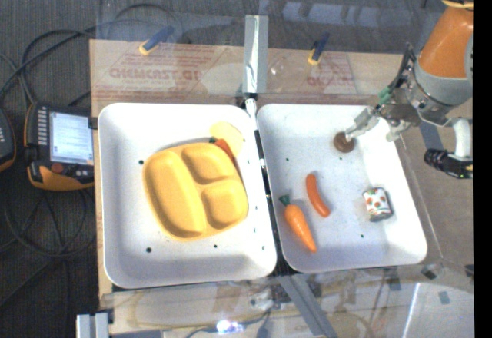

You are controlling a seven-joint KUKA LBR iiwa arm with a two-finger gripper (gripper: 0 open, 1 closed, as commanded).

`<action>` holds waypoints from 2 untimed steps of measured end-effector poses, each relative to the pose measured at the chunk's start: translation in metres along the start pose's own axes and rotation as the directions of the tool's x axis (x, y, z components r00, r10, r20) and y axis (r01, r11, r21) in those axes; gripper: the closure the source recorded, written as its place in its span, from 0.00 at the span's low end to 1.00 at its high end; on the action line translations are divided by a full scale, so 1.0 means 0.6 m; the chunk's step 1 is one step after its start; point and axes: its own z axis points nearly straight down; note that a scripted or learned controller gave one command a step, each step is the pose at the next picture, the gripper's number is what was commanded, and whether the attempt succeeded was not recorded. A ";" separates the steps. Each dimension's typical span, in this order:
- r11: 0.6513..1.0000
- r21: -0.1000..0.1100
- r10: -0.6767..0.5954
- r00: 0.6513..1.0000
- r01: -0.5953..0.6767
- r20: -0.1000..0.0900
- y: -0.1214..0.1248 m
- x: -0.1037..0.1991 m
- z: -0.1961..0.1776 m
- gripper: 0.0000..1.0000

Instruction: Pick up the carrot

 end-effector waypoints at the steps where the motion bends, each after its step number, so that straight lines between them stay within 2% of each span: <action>1: 0.995 0.001 -0.104 0.995 0.104 -0.001 -0.085 0.116 0.121 0.00; 2: 0.987 0.001 -0.160 0.987 0.160 -0.001 -0.169 0.167 0.168 0.00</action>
